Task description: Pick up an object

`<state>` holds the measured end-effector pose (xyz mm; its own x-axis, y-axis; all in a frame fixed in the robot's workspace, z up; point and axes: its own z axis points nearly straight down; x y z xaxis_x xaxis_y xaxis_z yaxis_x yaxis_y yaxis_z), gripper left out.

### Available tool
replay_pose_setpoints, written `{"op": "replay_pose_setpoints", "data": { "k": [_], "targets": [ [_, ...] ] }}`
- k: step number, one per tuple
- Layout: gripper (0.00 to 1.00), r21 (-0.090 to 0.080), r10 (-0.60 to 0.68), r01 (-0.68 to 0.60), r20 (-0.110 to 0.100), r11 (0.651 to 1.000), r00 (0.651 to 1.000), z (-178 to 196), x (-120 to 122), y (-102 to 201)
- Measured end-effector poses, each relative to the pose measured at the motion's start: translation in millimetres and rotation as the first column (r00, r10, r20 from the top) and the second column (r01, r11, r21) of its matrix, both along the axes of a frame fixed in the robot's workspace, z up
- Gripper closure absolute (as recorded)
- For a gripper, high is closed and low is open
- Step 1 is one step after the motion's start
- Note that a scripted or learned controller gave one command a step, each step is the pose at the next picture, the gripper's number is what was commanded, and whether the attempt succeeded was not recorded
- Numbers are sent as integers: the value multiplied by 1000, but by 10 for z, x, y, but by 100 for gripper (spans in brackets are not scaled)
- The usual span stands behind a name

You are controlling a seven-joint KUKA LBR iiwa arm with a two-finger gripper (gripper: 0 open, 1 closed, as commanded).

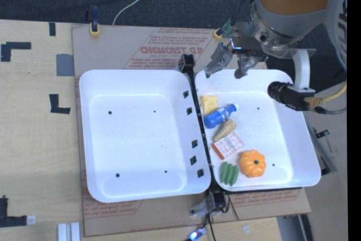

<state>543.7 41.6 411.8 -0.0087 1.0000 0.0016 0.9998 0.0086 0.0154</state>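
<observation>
My gripper (229, 68) hangs above the far edge of the right bin (282, 132), open, with nothing between its two fingers. Below it in the right bin lie a yellow cheese wedge (209, 103), a blue bottle (219, 115), a tan wedge-shaped piece (224, 131), a red-and-white packet (228, 147), an orange pumpkin (252, 163) and a green pepper (228, 174). All sit in the left half of that bin, apart from the gripper.
The left bin (135, 132) adjoins the right one along a black divider with clips (194, 121). A black cylindrical part (286, 95) on the arm juts over the right bin's far right. Both bins rest on a cardboard sheet (163, 48).
</observation>
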Motion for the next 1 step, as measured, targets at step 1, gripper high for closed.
{"op": "replay_pose_setpoints", "data": {
  "k": [1],
  "targets": [
    [100,0,-3,3,-11,1000,1000,746,-543,136]
  ]
}}
